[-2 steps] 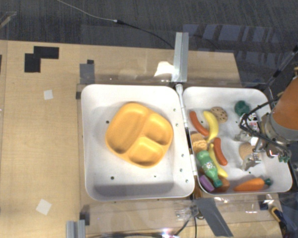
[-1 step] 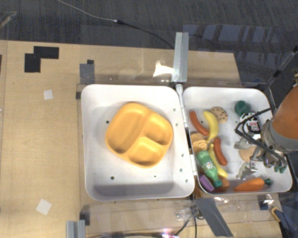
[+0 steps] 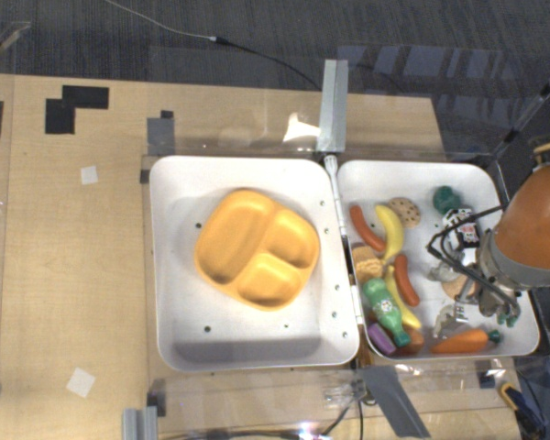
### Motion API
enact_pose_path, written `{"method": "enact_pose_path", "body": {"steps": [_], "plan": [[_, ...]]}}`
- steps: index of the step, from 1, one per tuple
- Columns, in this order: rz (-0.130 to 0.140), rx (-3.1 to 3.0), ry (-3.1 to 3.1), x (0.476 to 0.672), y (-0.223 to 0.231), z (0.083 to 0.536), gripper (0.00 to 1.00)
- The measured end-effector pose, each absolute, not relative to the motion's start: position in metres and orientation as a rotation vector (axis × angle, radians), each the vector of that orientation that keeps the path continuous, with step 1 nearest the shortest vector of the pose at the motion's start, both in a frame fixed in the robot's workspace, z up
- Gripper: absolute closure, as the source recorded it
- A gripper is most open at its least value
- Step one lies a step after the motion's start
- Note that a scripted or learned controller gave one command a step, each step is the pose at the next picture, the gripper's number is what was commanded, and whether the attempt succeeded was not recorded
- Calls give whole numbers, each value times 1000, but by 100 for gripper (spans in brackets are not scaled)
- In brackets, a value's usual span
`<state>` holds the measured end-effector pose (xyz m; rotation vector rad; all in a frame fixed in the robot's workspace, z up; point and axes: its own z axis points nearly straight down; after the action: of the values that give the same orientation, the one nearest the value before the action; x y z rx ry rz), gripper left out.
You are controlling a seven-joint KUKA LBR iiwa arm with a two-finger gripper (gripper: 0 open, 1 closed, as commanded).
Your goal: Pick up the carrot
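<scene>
My gripper (image 3: 458, 317) hovers just above the carrot (image 3: 460, 342); approach step, nothing grasped. Its opening I cannot tell. Next: descend squarely over the carrot, then close.

even overhead light, soft shadows

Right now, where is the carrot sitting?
The carrot lies in the right bin, along its near edge at the right corner, just below the gripper and right of the green bottle.
</scene>
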<state>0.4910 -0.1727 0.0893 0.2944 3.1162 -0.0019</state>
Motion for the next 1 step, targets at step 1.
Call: {"method": "enact_pose_path", "body": {"steps": [1], "plan": [[-1, 827, 3017, 496, -160, 89, 0]]}}
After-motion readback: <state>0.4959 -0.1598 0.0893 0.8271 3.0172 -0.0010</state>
